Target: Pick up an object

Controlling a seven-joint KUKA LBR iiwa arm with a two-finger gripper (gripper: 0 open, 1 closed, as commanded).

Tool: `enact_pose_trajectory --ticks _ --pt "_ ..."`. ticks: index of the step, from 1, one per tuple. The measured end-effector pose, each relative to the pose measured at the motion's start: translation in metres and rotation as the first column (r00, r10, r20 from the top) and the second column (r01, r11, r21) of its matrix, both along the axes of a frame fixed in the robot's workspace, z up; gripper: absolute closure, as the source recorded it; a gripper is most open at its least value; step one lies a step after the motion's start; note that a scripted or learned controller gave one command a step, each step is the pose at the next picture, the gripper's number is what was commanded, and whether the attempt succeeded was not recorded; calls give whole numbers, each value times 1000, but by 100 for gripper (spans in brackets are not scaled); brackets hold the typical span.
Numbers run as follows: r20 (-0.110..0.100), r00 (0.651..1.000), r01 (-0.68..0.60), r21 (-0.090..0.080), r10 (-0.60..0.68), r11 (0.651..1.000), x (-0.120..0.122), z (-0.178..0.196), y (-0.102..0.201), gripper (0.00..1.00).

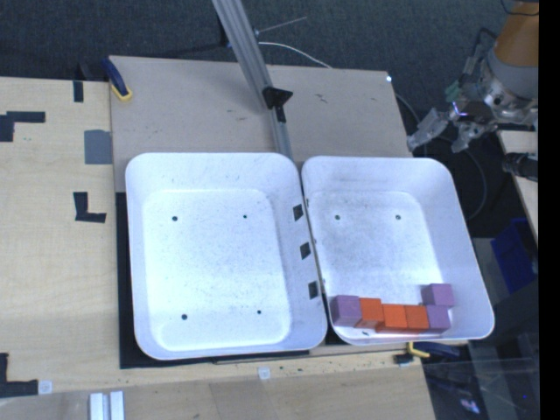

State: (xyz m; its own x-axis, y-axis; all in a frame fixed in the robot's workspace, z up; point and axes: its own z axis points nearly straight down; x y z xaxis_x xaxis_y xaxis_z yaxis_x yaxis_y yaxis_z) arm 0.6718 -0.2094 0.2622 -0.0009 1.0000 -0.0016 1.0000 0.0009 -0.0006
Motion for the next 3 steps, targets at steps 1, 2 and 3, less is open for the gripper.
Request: enact_pose_trajectory --ticks 1,2,3 --pt "-1 1000 2 1 -2 1000 -59 13 0 0" --pt "1 1000 1 1 -1 1000 -117 76 0 0" --pt "-9 1000 2 4 -2 1000 -149 1 0 0"
